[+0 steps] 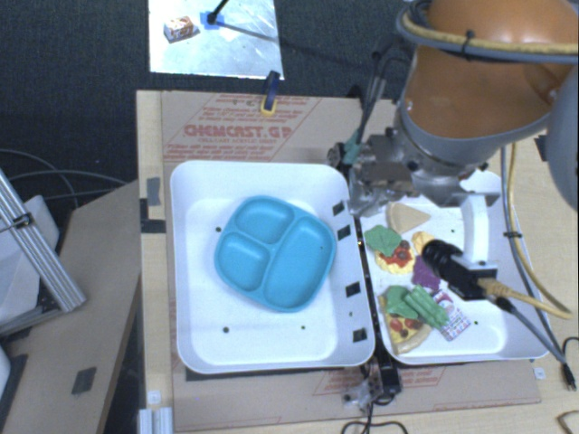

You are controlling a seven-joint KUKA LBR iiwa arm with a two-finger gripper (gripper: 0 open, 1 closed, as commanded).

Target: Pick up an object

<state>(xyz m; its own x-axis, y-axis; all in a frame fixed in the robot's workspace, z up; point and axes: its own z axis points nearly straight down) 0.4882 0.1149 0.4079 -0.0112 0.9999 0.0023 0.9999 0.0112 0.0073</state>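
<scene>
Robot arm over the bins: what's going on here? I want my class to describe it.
The arm reaches in with its hand over the right bin, beside a heap of toy food. Whether it grips anything cannot be told. The left bin holds a blue divided plate.

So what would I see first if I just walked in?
The robot arm, with its big orange band, looms at the top right over the right bin. A bright blue plate with three sections lies in the middle of the left bin. Colourful toy food pieces crowd the right bin.
</scene>
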